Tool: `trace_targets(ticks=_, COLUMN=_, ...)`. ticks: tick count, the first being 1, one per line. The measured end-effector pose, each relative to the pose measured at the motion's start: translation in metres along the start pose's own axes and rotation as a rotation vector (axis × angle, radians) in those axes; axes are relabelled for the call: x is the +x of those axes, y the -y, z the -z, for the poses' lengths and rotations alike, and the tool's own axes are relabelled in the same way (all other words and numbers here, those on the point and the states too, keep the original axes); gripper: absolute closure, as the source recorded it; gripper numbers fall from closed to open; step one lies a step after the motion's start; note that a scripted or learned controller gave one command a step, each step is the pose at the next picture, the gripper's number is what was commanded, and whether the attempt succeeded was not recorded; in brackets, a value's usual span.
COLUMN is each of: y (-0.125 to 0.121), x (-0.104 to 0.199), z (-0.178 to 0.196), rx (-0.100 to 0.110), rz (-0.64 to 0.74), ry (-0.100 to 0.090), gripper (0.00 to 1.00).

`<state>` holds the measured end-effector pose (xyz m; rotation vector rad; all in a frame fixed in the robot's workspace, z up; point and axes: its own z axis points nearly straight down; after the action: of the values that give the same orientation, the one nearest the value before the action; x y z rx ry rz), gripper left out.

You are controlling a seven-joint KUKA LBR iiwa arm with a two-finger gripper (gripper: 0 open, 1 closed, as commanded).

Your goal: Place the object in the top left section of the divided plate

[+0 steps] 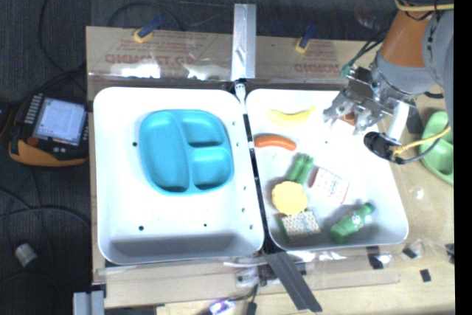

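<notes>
Plainly: divided plate (184,150) light blue, rounded, three sections.

A handheld screen device (53,123) lies left of the bins, blue (148,28) and yellow clamps (303,41) behind

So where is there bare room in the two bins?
Left bin: bare floor all round the blue divided plate, widest along the near edge. Right bin: open under the claw; crowded at its near-left, around the yellow disc and green bottle.
</notes>
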<state>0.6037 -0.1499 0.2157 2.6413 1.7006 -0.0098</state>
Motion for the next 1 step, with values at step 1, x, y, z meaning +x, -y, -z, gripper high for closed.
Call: trace_targets(ticks=1, y=0.0844, x=-0.0224, z=0.0539, rx=0.002, rz=0.021, ry=-0.005, gripper=1.00)
